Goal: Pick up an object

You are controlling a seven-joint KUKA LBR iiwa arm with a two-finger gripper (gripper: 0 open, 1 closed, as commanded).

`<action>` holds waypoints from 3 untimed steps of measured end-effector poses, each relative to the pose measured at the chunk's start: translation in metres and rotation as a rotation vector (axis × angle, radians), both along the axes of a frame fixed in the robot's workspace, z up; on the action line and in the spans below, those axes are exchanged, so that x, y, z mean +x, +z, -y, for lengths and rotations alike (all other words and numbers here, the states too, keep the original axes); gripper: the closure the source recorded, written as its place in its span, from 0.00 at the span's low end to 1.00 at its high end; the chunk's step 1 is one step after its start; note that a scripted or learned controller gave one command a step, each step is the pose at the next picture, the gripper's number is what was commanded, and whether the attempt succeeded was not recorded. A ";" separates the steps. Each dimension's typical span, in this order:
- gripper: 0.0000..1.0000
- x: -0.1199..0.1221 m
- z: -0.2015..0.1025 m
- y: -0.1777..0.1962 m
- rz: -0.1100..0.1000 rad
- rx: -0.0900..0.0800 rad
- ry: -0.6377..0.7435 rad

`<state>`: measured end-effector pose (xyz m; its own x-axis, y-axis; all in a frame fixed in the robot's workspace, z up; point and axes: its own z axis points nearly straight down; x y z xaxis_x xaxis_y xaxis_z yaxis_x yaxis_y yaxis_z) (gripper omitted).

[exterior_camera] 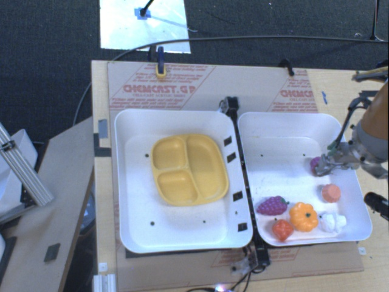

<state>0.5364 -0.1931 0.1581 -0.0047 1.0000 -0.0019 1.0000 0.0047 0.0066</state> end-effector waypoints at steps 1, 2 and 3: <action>1.00 -0.004 -0.006 0.060 0.000 0.000 0.001; 1.00 0.005 0.000 0.117 0.001 -0.001 0.002; 1.00 0.006 0.000 0.124 -0.003 0.001 0.002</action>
